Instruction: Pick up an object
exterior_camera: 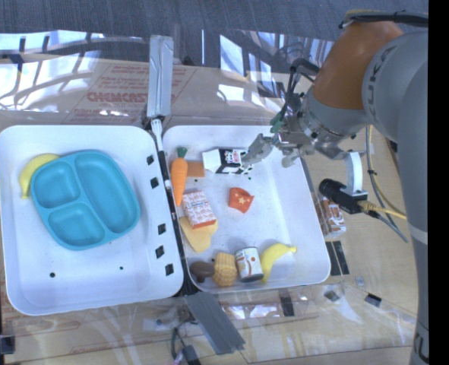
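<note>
Arm (395,74) enters from the right, orange band above the wrist, forearm angled down-left. Gripper (256,150) sits low over the far edge of the right bin (304,226), fingers pointing left. Finger gap not resolvable.

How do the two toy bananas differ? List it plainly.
The left banana lies in the left bin, partly tucked under the blue divided plate; the right banana lies in the right bin, fully showing, beside a small can. The left banana stands apart from other toys; the right banana sits in a row of toys along the near wall. Both are yellow and curved.
</note>
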`<action>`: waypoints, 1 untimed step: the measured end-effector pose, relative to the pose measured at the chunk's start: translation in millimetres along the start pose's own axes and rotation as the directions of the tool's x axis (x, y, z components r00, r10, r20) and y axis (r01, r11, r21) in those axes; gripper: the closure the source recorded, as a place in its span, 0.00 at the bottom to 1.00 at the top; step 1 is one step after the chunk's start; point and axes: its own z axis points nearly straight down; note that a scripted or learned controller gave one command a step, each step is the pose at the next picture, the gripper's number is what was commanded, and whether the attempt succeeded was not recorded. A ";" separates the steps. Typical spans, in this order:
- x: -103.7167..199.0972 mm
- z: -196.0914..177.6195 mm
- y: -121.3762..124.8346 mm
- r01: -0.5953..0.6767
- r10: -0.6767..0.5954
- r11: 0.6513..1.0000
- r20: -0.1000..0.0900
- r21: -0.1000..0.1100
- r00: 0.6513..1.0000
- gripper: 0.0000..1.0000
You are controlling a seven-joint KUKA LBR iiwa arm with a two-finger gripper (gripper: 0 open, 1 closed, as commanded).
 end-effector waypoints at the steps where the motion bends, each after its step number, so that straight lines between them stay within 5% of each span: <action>1: -4.8 142.5 -20.3 0.108 -0.108 0.994 0.001 -0.003 0.994 0.00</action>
